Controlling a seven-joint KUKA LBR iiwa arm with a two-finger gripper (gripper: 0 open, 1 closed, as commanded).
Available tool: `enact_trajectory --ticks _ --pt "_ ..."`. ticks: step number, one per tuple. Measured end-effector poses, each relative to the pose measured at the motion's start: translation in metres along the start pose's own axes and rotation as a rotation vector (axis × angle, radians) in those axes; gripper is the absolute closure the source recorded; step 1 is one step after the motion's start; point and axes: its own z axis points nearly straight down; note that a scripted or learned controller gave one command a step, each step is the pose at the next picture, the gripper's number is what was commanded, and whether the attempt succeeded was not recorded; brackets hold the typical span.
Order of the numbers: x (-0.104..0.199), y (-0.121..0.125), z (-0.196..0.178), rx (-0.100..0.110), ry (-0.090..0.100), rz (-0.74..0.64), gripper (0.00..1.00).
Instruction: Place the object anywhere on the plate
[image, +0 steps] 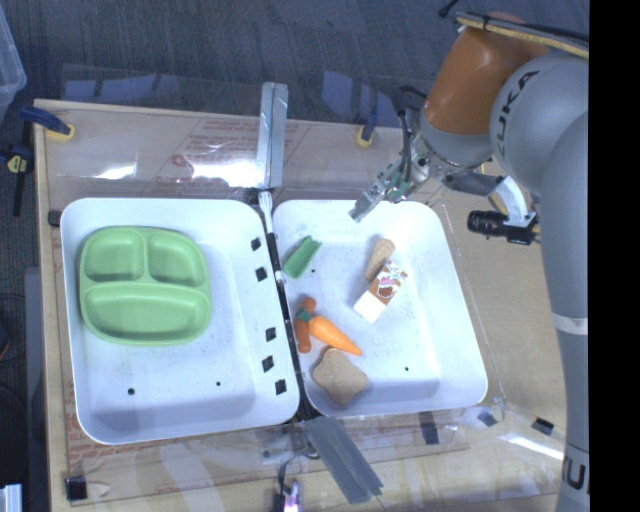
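Observation:
A green divided plate (145, 283) lies in the left bin (165, 405). In the right bin (440, 355) are a green block (300, 256), a carrot (331, 335), a small sausage (304, 324), a slice of bread (339, 376), an ice-cream cone (379, 257) and a white carton with a red picture (380, 291). My gripper (372, 199) hangs over the right bin's far edge, above and behind the cone, with nothing seen between its fingers.
A metal divider (272, 120) stands between the bins at the back. Black clips (268, 330) line the seam between the bins. Blue and yellow clamps (45, 122) sit at the bench's far left corner. The arm (520, 110) fills the upper right.

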Motion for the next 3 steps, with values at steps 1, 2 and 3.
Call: enact_trajectory --ticks 1,2,3 --pt "0.019 0.013 -0.005 0.0 0.0 -0.314 1.0" --pt "0.018 0.014 -0.017 0.0 -0.002 -0.318 1.0" --pt "0.069 0.017 -0.007 0.0 -0.001 -0.525 1.0"
